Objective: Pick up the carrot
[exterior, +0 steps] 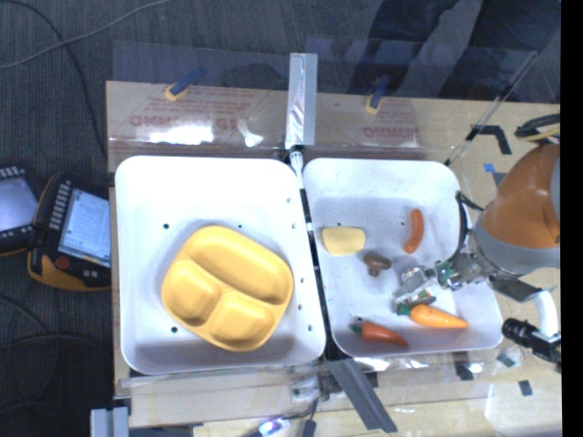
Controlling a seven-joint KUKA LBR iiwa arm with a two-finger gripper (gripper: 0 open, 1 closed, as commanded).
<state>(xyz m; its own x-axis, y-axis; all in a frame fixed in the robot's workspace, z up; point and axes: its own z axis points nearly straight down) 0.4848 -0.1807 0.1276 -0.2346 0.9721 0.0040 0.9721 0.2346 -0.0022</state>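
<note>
The grey arm with its orange band is reaching in from three o'clock over the right shallow white bin, and its metal jaws are hanging low above the bin floor, just beside the task's thing. The tapered orange carrot with a green stub is lying on the floor near the bin's five o'clock corner, at about five o'clock from the jaws. Its long axis is running roughly from nine to three o'clock, tip tilted slightly down toward three and green end nearest the jaws. Whether the jaws are parted or closed cannot be told; nothing is showing between them. The coming move is probably calling for a short shift toward five o'clock, closing across the carrot's narrow width.
</note>
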